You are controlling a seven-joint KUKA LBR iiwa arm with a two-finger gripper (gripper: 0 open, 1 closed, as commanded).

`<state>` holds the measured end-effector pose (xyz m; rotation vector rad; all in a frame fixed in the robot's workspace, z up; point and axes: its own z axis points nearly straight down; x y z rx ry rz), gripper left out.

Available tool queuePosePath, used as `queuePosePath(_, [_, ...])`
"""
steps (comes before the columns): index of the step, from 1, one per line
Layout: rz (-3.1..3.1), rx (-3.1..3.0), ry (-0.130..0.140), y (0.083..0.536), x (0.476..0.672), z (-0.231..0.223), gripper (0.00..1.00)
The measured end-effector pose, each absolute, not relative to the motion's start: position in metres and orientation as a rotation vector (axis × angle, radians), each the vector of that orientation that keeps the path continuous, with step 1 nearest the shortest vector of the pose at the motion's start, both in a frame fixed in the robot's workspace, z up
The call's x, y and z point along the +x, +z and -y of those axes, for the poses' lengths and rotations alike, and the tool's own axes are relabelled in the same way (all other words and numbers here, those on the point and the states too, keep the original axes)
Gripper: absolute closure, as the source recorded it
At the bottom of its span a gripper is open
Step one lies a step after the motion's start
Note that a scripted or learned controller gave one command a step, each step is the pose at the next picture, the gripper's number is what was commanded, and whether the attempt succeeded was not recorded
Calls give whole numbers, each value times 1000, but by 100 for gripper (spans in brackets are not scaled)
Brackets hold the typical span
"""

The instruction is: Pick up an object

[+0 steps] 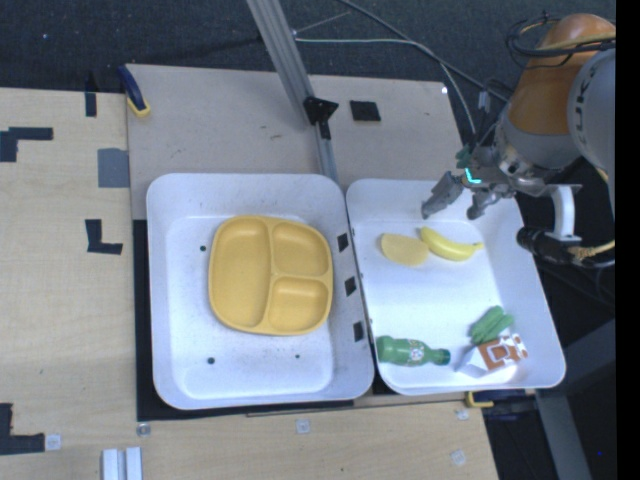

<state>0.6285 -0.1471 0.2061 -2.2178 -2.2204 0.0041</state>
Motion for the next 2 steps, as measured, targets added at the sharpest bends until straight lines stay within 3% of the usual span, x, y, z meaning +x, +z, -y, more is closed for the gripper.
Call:
queuePosePath(1, [2223,-2219,2,207,629,147,0])
queuePosePath(2, [2220,-2217,8,152,618,147,0])
